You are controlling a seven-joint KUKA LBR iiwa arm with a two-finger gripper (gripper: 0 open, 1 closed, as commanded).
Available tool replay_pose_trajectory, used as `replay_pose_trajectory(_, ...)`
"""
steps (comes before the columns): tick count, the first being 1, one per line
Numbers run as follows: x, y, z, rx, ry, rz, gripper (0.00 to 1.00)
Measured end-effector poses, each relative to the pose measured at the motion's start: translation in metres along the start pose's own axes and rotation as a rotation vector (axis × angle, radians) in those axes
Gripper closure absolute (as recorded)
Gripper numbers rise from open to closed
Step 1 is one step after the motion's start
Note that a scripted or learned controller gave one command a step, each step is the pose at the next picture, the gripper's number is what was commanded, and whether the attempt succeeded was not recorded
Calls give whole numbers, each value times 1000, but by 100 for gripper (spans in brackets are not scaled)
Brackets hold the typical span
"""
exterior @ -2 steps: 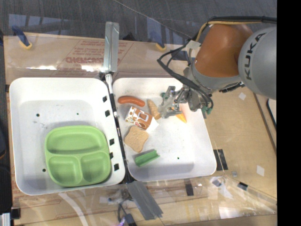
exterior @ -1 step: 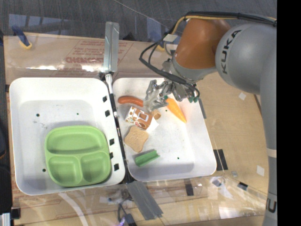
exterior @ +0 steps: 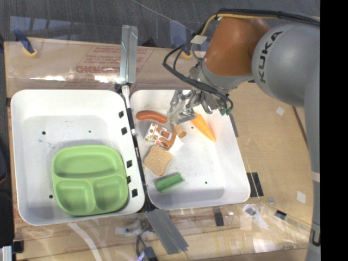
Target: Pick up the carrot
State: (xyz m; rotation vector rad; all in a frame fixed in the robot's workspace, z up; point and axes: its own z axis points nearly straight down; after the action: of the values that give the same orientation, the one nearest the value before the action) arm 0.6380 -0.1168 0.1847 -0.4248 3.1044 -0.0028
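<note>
Two white bins sit side by side on the bench (exterior: pixel 272 145): the left bin (exterior: pixel 32 113) holds one green divided plate (exterior: pixel 89 179), and the right bin (exterior: pixel 228 173) holds five loose things, namely one carrot (exterior: pixel 203 126), one sausage (exterior: pixel 151 116), one printed snack packet (exterior: pixel 160 136), one slice of toast (exterior: pixel 157 160) and one green block (exterior: pixel 169 181). The carrot lies on the floor of the right bin toward its far right side, just beside the end effector (exterior: pixel 185 109), which hangs low over the bin's far part; whether its fingers are spread or pressed together I cannot tell, and nothing can be seen between them.
</note>
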Motion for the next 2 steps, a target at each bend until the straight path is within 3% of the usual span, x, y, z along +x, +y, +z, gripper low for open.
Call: replay_pose_trajectory(2, -3, 0, -23, 5, -10, -5, 100)
